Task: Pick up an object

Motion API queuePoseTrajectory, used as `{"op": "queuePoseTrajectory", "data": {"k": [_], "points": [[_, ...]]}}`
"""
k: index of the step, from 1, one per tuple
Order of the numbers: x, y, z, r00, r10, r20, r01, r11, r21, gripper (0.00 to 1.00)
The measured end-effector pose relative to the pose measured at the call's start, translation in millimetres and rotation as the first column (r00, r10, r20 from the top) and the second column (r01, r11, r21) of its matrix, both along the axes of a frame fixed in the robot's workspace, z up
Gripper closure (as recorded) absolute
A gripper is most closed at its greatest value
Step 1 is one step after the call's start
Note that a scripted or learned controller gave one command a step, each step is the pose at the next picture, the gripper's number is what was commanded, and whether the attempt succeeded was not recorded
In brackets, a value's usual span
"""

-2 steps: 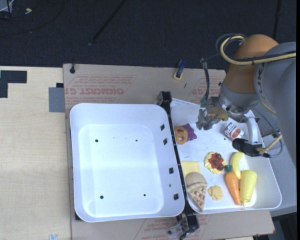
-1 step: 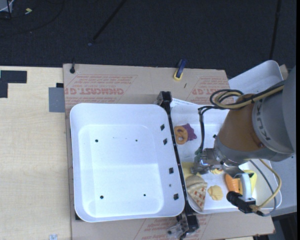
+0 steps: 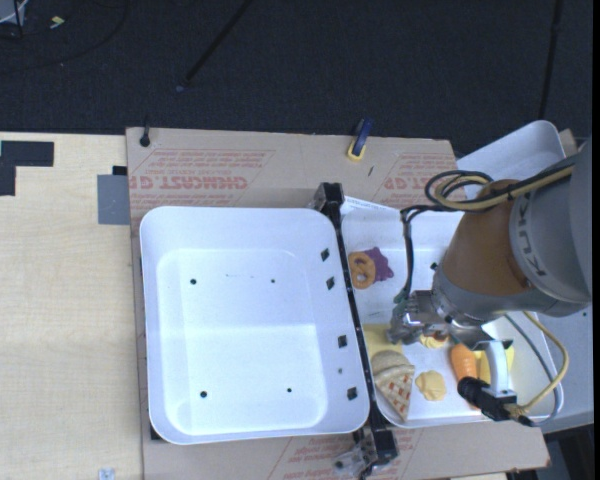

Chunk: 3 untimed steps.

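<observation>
Camera view — gripper point(image 3: 412, 320) low in right bin point(image 3: 420, 230), pretzel point(image 3: 361, 266) up-left, apart.

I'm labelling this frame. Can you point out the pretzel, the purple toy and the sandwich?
pretzel point(image 3: 361, 265): camera view, on its ring.
purple toy point(image 3: 380, 262): camera view, on its middle.
sandwich point(image 3: 394, 381): camera view, on its top face.

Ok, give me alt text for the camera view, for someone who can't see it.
A grey arm reaches from the right over the right bin, its gripper low among small food-like toys. A pretzel-shaped piece lies beside a purple piece; the left bin sits alongside.
</observation>
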State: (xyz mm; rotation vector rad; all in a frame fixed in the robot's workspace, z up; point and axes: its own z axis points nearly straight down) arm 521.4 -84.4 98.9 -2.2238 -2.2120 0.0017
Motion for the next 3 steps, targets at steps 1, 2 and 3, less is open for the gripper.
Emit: {"op": "queuePoseTrajectory", "data": {"k": [1, 2, 3], "points": [[71.7, 52.3, 94.8, 1.000, 0.012, 0.015, -0.012, 1.000, -0.002, 1.00], [124.4, 134.7, 92.3, 1.000, 0.014, 0.006, -0.014, 1.000, 0.000, 1.00], [113.7, 35.2, 88.4, 1.000, -0.003, 0.000, 0.003, 1.000, -0.007, 1.00]]}}
